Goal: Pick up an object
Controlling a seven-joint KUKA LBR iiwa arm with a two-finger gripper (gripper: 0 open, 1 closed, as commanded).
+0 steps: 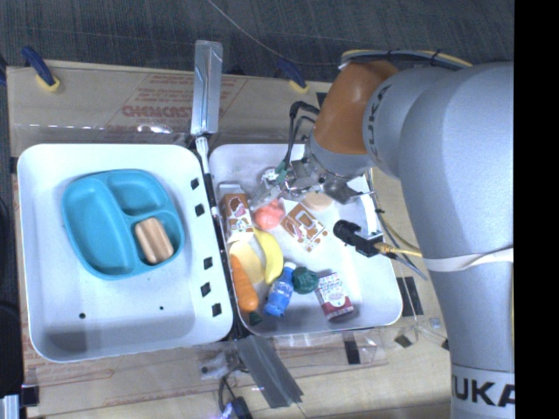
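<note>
Hand (293, 180) lowered into right bin (384, 308), 12 o'clock end | opening and hold cannot be told | pink object (269, 216) just below

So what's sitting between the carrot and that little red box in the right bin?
In the camera view, a blue bottle and a dark green lump lie between the carrot and the red box.

A robotics lab: a KUKA arm (454, 147) over two white bins (52, 321) clamped (blue clips (41, 68)) to a cardboard-covered surface (157, 103).
</note>
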